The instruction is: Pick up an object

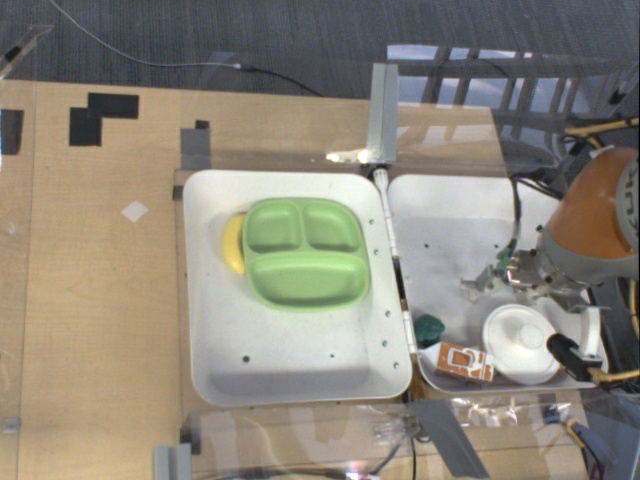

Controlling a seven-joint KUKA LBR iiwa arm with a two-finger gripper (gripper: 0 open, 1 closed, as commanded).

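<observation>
White bowl (520,343) is sitting just below the claw (497,278), which is hovering with its state impossible to tell, approaching before needing a descent.

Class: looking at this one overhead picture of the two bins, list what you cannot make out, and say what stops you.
- Yellow object: mostly hidden under the green divided plate, camera view.
- Gripper: small, glary; its state is unreadable.
- Orange carton: print too small.
- Dark green object: too small to identify.
</observation>
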